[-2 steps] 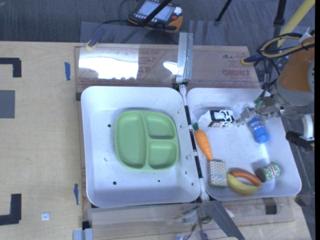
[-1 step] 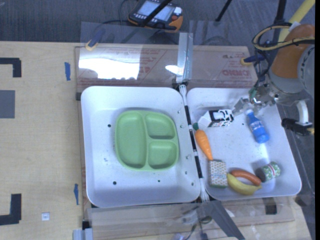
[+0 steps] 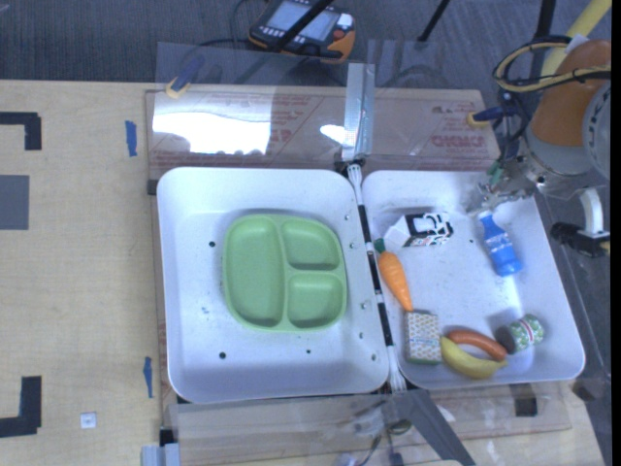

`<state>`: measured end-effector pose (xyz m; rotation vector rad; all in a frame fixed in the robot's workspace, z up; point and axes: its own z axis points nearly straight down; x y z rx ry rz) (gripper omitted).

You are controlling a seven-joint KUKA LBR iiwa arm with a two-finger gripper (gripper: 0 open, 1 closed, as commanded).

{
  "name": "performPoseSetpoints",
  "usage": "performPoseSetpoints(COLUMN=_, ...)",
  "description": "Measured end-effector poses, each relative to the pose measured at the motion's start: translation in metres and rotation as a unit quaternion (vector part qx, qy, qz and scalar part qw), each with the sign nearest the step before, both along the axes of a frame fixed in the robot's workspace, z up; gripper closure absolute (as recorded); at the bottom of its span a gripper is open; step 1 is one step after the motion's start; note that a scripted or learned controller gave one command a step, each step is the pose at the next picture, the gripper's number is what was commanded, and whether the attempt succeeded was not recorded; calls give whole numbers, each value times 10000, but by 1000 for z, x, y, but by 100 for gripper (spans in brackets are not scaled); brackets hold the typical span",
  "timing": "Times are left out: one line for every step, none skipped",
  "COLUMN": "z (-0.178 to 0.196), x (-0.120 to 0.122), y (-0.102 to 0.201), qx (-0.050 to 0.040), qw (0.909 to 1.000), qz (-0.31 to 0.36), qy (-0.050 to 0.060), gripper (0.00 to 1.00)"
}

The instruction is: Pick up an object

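The right bin point(image 3: 558, 304) holds several objects. A blue bottle point(image 3: 501, 247) with a white cap lies near its far right side. My gripper point(image 3: 502, 190) hovers at the bin's far right corner, just beyond the bottle's cap, open with nothing between its fingers. An orange carrot point(image 3: 395, 279) lies by the left wall, and a black-and-white packet point(image 3: 423, 227) sits behind it. At the front lie a patterned small box point(image 3: 421, 337), a yellow banana point(image 3: 468, 358), a red sausage point(image 3: 475, 341) and a green-and-white can point(image 3: 525, 332).
The left bin point(image 3: 184, 221) holds a green divided plate point(image 3: 285, 271). A metal divider point(image 3: 357, 115) and a clear sheet stand behind the bins. The arm's grey body with its orange band point(image 3: 572, 85) and cables fills the upper right.
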<state>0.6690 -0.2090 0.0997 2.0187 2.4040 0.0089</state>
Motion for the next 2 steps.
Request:
performPoseSetpoints(z=241, x=-1, y=-13, qx=-29, qw=9973, qz=740, qy=0, gripper=100)
performPoseSetpoints(z=187, x=-2, y=0, qx=-17, qw=10000, qz=-76, qy=21, gripper=100)
